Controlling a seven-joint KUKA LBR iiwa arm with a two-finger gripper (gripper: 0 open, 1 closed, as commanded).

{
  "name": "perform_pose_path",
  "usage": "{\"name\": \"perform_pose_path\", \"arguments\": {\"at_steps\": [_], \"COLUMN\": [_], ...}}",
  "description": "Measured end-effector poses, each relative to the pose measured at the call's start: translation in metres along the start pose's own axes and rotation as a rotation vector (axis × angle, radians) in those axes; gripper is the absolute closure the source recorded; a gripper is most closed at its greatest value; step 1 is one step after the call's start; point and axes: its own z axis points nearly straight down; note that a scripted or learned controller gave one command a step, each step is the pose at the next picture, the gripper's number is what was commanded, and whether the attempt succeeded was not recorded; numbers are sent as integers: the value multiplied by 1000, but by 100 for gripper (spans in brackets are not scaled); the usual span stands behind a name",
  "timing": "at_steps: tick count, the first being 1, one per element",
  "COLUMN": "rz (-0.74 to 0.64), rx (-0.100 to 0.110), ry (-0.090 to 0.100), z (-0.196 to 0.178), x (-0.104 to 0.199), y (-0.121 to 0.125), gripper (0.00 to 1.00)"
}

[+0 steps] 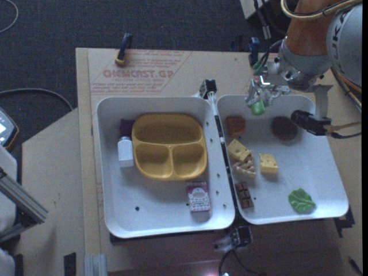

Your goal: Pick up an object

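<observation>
Gripper (258,99): hanging over the right bin's (322,209) far edge, fingers clenched on a small green object (257,107).
Hidden: a dark item (126,125) is peeking out behind the yellow divided tray (169,145) in the left bin (109,211); its kind is unclear.
Writing: red print on the bench board (138,73) is showing too faintly to read.

bins (109,171): two shallow white plastic trays
divided plate (169,145): mustard yellow
small bottle (125,152): white
little carton (199,197): pink, patterned front
cheese wedges (268,163): pale yellow
leaf-shaped piece (301,200): green
round cookie (284,127): dark brown
chocolate bar (244,194): brown squares
surface (144,73): tan board, red lettering
arm (322,22): grey, orange band
</observation>
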Motion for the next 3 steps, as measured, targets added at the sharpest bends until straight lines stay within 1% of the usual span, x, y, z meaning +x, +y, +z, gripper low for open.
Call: {"name": "perform_pose_path", "arguments": {"at_steps": [1, 2, 3], "rz": [-1, 1, 5], "rx": [1, 10, 1], "ry": [1, 1, 0], "z": [-4, 15, 0], "x": [57, 105, 109], "y": [12, 5, 11], "gripper": [100, 100, 100]}}
